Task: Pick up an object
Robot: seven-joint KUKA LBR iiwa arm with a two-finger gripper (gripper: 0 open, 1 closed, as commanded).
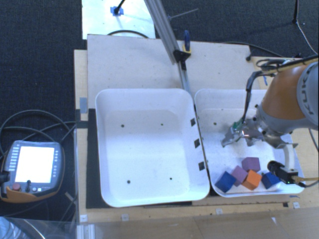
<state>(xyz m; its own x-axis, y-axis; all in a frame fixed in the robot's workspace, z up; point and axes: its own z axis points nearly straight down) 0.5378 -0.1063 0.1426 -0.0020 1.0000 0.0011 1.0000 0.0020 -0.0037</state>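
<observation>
Gripper (234,136) above right bin (214,113), near 5 blocks (247,174)

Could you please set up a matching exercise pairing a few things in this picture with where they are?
Things:
1. orange foam cube
2. handheld control pendant with a bright screen
3. blue-handled clamp
4. two-finger gripper

Places:
A. on the floor left of the bench
B. above the right white bin
C. among the blocks at the right bin's near edge
D. on the board behind the bins

Pairs: 1-C, 2-A, 3-D, 4-B
</observation>
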